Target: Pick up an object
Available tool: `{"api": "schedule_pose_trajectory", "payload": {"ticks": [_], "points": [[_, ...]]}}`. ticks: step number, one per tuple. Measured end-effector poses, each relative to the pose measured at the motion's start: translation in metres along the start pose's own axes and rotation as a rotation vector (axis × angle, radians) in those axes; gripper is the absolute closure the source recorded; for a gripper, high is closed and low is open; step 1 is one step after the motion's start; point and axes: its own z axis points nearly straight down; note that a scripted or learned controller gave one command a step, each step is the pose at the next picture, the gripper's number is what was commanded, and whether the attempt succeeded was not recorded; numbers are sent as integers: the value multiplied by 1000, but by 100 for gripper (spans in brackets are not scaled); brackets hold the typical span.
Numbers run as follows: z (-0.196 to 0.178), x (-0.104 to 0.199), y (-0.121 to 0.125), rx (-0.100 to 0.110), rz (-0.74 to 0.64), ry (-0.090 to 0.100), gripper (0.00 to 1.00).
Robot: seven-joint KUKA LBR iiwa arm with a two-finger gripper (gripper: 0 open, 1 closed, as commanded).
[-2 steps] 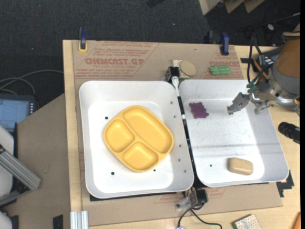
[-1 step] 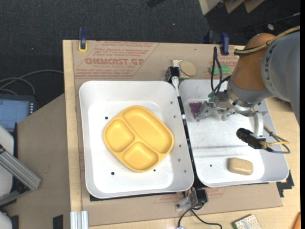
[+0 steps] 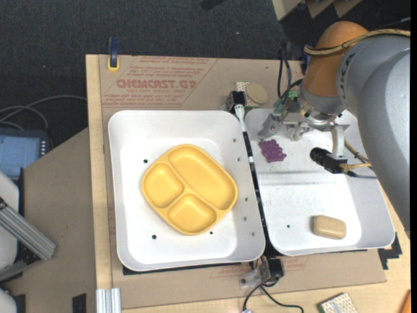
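Tan bread roll (image 3: 328, 227) lies near front edge of right bin (image 3: 365, 237); yellow three-compartment plate (image 3: 189, 188) sits mid left bin (image 3: 130, 135), well apart from it. Farther back in right bin, purple grape bunch (image 3: 272, 150) lies close under the gripper (image 3: 287, 128) at bin's far left corner, jaws' state cannot be told; tabletop (image 3: 156, 83) beyond.

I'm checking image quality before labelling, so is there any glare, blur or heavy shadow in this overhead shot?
Camera view: lighting is even and soft; the white bins look bright, close to washed out, with faint shadows under the yellow divided plate. The arm at right looms large and slightly soft. The purple object and tan block are fairly sharp.
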Motion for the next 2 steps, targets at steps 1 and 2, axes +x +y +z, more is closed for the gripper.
{"api": "schedule_pose_trajectory", "payload": {"ticks": [1,2], "points": [[-1,-17,-81,13,6,3,0],[-1,4,-14,-1,-1,0,0]]}}
